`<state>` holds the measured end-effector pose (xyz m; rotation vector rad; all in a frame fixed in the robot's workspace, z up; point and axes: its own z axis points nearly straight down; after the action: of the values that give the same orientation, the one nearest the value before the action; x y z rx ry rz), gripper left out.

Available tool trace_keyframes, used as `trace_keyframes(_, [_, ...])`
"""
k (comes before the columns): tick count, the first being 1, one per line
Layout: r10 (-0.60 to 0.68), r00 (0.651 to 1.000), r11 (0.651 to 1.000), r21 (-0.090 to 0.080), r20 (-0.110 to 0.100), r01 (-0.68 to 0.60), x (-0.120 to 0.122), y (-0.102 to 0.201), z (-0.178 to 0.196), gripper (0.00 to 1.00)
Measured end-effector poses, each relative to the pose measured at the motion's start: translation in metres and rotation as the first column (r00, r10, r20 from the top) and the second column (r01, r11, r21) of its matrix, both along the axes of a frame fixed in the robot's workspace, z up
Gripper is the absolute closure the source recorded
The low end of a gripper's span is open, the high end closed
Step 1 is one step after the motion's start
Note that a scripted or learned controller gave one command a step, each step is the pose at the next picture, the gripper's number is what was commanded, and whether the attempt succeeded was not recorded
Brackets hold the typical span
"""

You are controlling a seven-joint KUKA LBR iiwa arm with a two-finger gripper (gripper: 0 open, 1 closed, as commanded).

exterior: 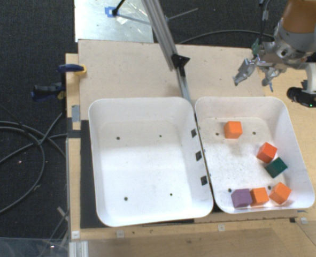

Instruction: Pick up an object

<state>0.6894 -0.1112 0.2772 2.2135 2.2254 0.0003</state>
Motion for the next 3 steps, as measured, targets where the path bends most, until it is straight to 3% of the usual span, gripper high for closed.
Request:
trace_keyframes(1, [-0.002, 1.000, 1.000, -0.002, 0.003, 0.002, -0.032, 0.009, -0.158, 0.00])
trace_keyframes(2, [-0.004, 1.000, 1.000, 0.000, -0.001, 0.004, -0.066, 0.025, -0.187, 0.00])
trace_keyframes(3, [-0.009, 1.000, 1.000, 0.000, -0.005, 0.009, -0.113, -0.019, -0.187, 0.00])
